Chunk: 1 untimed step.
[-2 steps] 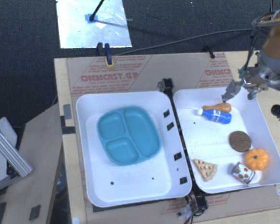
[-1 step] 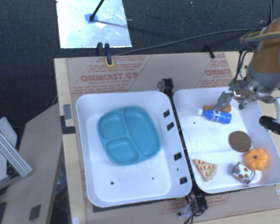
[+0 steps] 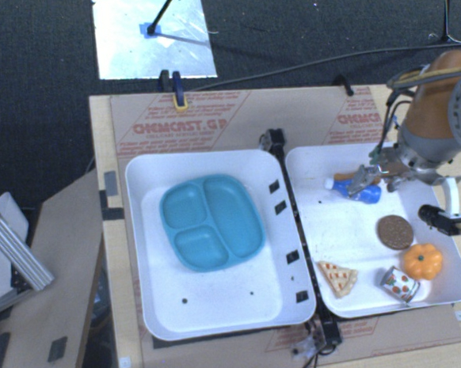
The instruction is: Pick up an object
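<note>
- Arm (image 3: 447, 107): cut off by right edge; upper links out of frame.
- Gripper (image 3: 363, 180): fingertips blur into blue object (image 3: 368, 194) beneath; grip unclear.
- Blue object: partly covered, shape unreadable.
- Small cup (image 3: 400, 283): pattern too small to read.

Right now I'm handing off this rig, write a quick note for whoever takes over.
Gripper: low over the far end of the right bin, at the blue and orange object; grasp can't be confirmed.
Right bin also holds a brown disc, small pumpkin, waffle slice and printed cup.
Left bin holds a teal divided plate.
Done: nothing visibly lifted.
Left: secure one object and raise it.
</note>
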Each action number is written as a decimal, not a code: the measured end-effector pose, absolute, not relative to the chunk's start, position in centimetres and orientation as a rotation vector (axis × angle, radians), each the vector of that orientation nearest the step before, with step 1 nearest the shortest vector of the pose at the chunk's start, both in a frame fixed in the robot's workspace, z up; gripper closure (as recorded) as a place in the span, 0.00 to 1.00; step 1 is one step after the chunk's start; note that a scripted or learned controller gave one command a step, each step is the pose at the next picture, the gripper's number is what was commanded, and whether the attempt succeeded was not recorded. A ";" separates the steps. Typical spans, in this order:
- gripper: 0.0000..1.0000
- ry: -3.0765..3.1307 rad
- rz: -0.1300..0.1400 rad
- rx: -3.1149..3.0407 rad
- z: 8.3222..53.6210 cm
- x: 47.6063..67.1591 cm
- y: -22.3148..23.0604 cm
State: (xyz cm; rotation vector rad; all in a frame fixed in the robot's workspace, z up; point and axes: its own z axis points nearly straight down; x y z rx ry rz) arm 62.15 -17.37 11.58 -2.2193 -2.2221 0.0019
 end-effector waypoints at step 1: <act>0.00 -2.223 0.000 -2.220 8.3 62.2 -17.3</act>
